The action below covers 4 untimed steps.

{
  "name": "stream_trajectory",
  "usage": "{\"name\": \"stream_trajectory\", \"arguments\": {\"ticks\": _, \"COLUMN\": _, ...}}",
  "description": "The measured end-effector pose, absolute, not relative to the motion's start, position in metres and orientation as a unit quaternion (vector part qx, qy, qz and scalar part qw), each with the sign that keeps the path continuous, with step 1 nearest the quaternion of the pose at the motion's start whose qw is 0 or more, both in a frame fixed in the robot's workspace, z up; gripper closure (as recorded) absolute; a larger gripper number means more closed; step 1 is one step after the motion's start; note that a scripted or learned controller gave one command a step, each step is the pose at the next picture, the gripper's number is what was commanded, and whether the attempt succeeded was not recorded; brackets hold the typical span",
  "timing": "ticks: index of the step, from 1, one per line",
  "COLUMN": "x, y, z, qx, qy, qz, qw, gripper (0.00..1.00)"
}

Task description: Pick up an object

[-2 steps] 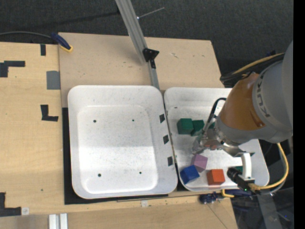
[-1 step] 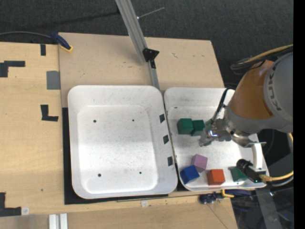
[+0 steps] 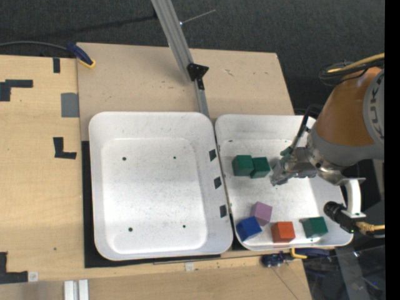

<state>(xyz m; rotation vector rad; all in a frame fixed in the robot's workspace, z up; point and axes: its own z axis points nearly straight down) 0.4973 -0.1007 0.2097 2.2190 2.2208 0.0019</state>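
The two dark green plastic cubes [image 3: 250,166], touching at the gripper's [image 3: 279,174] nine o'clock, are risking a jammed double grasp, and we are unable to tell its grip state.

Even, moderately bright overhead lighting is recorded across the frame. Mild glare is noted on the left bin [image 3: 153,183], whose floor reads washed out. Short, soft shadows are cast beneath the blocks at lower right. The dark surround at the top is underexposed. Overall sharpness is modest; the gripper [image 3: 282,170] is rendered slightly blurred.
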Motion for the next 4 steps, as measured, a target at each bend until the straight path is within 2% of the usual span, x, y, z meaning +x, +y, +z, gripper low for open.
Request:
{"name": "stream_trajectory", "arguments": {"ticks": 1, "x": 0.498, "y": -0.101, "z": 0.253, "qx": 0.707, "qy": 0.708, "qz": 0.0009, "qw": 0.002, "gripper": 1.0}}
{"name": "stream_trajectory", "arguments": {"ticks": 2, "x": 0.532, "y": -0.06, "z": 0.247, "qx": 0.705, "qy": 0.709, "qz": 0.0002, "qw": 0.0, "gripper": 1.0}}
{"name": "stream_trajectory", "arguments": {"ticks": 4, "x": 0.577, "y": 0.016, "z": 0.234, "qx": 0.705, "qy": 0.709, "qz": -0.0004, "qw": 0.0, "gripper": 1.0}}
